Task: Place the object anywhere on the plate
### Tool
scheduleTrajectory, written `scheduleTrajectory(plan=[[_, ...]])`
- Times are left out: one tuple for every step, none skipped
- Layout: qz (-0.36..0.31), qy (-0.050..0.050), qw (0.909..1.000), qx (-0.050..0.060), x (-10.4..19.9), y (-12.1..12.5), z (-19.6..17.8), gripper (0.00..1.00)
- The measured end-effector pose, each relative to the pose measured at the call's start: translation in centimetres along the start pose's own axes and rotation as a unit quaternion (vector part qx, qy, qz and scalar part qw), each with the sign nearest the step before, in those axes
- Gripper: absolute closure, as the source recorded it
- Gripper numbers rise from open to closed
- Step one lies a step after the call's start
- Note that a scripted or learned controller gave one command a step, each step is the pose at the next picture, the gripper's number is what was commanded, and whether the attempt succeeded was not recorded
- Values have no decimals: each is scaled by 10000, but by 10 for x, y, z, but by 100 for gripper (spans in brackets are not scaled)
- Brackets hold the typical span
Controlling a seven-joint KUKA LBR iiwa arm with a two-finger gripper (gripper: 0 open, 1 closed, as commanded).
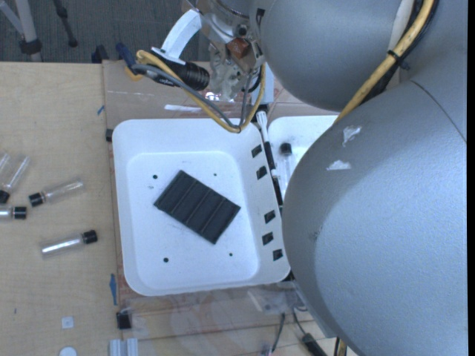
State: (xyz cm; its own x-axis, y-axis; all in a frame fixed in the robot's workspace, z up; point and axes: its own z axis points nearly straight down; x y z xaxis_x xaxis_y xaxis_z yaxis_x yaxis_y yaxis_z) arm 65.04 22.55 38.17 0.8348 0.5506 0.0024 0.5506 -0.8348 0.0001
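- The left bin (133, 154), shallow and white, is our landmark, sitting on the pale wooden surface (52, 102).
- Inside that bin, a dark ribbed rectangular block (197, 206) lies flat on the floor of it, turned at a slant and a little left of the bin's middle, clear of all four walls.
- Beyond the bin's far edge, the jaws (231, 80) hang in a cluster of metal and copper-coloured parts; whether they are open or closed, I cannot tell from here, and nothing can be made out between them.
- Cables in yellow and black (167, 69) loop beside that tool, dropping over the bin's far rim.
- The big grey arm (378, 221) sweeps in on the bin's right, covering most of the second bin (304, 132), of which a white corner shows just beside our landmark.
- A row of small black clips (266, 195) runs down the bin's right wall.
- Left of the bin, well apart from it, several clear tubes with black caps (67, 242) lie scattered on the wood.
- No plate can be picked out anywhere around the bin.
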Motion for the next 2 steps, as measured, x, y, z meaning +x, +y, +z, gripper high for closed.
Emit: scheduleTrajectory(plan=[[-1857, -45, 9826, 23, 4, 2, 64, 100], [-5031, -32, 8642, 27, 12, 8, 120, 100]])
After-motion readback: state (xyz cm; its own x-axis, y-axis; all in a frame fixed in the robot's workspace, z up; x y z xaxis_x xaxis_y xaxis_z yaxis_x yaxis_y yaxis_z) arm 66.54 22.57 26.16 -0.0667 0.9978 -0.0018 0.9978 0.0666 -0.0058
